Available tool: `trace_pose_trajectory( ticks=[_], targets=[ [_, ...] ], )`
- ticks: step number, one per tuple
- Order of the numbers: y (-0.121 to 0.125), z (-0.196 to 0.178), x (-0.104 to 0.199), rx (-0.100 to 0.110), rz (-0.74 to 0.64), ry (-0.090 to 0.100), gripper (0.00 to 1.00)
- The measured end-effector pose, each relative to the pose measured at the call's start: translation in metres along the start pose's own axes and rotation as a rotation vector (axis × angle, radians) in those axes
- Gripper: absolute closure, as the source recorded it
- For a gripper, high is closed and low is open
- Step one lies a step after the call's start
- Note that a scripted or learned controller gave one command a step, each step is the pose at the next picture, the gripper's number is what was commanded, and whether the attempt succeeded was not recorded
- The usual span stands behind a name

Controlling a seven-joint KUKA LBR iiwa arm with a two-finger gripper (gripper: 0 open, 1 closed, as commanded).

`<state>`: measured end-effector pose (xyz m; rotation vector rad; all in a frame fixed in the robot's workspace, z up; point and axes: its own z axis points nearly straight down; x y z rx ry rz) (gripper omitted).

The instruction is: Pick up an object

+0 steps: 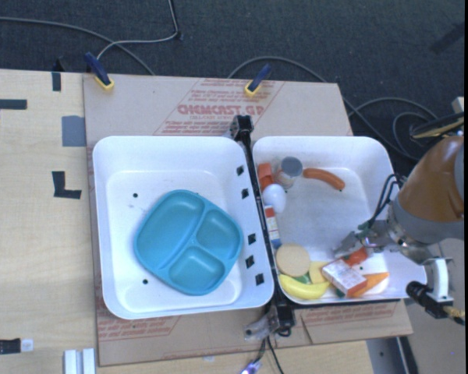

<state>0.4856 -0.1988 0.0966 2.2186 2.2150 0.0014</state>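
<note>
My gripper (352,248) hangs low over the right bin (374,156), near its front right part, with the arm (429,197) coming in from the right. Just below it lie a white and red packet (342,275) and an orange carrot (372,283). A small red-orange piece (359,257) shows right under the gripper's tip; whether it is held I cannot tell. A yellow banana (303,288) and a tan bun (292,259) lie to the gripper's left at the bin's front.
At the back of the right bin lie an orange sausage (324,178), a grey cylinder (290,167) and a white rounded object (274,198). A blue divided plate (189,241) lies in the left bin (113,162). A black divider edge (253,209) separates the bins.
</note>
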Motion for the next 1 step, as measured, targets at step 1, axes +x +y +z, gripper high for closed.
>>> trace_pose_trajectory(
  ticks=[1],
  targets=[
    [0.0524,-0.0881,0.1232,0.005,-0.005,0.006,1.00]
  ],
)
